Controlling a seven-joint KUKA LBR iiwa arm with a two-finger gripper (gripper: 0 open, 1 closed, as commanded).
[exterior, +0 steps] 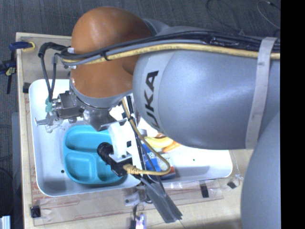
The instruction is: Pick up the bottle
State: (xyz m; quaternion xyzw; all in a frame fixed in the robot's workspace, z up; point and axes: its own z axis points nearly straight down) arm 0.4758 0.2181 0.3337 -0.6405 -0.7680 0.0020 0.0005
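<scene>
A clear bottle (48,114) with a greenish end lies against the left wall of the left bin (39,142), partly blurred against the white floor. My arm covers most of the view. Its orange band and wrist hang over the back of this bin, just right of the bottle. The gripper (159,202) reaches down toward the front rim of the bins, well right of and nearer than the bottle. Nothing shows held in it.
A blue two-compartment tray (83,159) lies in the front of the left bin. A yellow-orange thing (161,141) and a blue packet (153,162) lie beside the bracket. Bare white floor of the right bin (202,162) shows under the arm.
</scene>
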